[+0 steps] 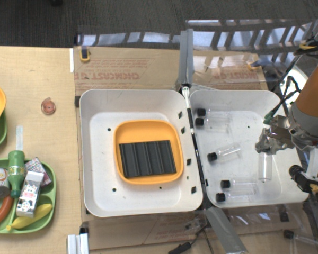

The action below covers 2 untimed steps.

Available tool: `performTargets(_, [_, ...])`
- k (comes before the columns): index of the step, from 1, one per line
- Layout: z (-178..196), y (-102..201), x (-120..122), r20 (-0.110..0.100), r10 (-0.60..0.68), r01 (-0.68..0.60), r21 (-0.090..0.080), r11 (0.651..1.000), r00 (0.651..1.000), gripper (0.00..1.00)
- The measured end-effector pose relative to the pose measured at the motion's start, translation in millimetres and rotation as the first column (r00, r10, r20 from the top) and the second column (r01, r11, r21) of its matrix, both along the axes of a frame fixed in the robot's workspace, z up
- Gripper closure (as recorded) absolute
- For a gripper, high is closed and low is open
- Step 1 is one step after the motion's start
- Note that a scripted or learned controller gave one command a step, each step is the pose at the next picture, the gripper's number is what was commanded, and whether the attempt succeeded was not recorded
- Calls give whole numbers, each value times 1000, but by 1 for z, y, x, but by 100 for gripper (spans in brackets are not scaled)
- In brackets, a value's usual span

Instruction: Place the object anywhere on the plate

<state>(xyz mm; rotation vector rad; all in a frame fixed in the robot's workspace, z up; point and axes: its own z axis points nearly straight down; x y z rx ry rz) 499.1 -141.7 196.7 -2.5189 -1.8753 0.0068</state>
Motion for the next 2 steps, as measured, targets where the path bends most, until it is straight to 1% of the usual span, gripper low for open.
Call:
performTargets(1, [7,-32,49,1,240,-240,0,971,971,100])
performTargets(2, [13,-75,111,1,160,-160,0,987,987,100])
